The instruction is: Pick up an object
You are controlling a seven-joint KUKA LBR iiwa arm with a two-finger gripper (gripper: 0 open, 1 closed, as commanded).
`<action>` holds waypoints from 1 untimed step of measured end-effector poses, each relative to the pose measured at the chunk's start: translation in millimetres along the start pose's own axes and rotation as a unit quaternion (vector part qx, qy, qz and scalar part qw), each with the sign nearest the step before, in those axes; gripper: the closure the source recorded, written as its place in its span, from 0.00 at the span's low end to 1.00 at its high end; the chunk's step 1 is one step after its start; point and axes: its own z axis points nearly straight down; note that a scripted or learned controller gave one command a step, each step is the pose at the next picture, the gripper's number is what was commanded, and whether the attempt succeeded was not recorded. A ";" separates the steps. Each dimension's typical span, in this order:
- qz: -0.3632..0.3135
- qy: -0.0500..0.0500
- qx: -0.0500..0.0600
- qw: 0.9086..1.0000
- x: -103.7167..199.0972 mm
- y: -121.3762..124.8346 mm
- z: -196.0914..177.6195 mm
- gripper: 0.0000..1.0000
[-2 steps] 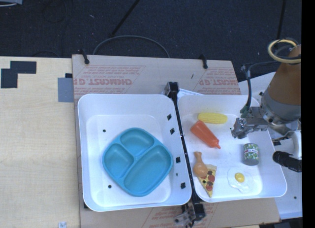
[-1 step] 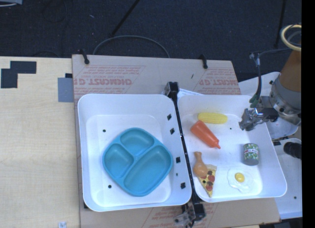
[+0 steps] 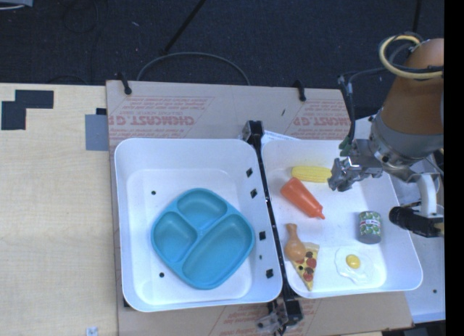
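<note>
Nothing picked yet: gripper (image 3: 346, 175) hangs by the right bin's (image 3: 406, 273) back edge, beside the corn (image 3: 312, 174); can't tell its grip state.

In the right bin (image 3: 406, 273), open floor lies between the carrot (image 3: 301, 197) and the can (image 3: 370, 226); corn (image 3: 312, 174), chicken leg (image 3: 293, 242), pizza slice (image 3: 308, 265) and fried egg (image 3: 353, 263) crowd its edges.

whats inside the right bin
In the right bin: corn cob, orange carrot, chicken drumstick, pizza slice, fried egg, small can. The arm covers its far right corner.
</note>
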 end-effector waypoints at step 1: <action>-0.001 0.000 -0.001 1.000 52.3 11.7 -1.7 1.00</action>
